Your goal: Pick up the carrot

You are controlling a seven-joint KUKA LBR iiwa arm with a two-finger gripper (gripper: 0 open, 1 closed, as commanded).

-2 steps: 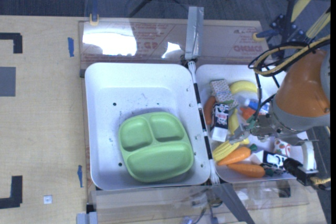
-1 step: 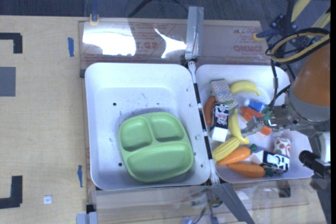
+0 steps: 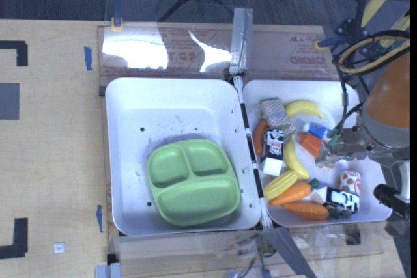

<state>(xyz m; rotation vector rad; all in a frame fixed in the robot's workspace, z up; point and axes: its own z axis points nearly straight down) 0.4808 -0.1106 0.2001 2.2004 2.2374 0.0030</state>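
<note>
Two orange carrots lie at the front of the right bin (image 3: 371,159): one carrot (image 3: 292,193) slants up to the right, and the other carrot (image 3: 306,209) lies flat below it. My gripper (image 3: 331,148) hangs over the middle right of that bin, above and to the right of both carrots and apart from them. It hovers next to an orange and blue item (image 3: 313,139). The grey wrist and orange band (image 3: 393,101) hide the bin's right rim.
The right bin also holds two bananas (image 3: 303,107) (image 3: 294,161), a corn cob (image 3: 279,184), a cow-patterned box (image 3: 275,141), an orange stick (image 3: 260,135), a spotted white egg (image 3: 350,180) and a black-and-white piece (image 3: 343,199). A green divided plate (image 3: 193,182) sits in the left bin (image 3: 130,107).
</note>
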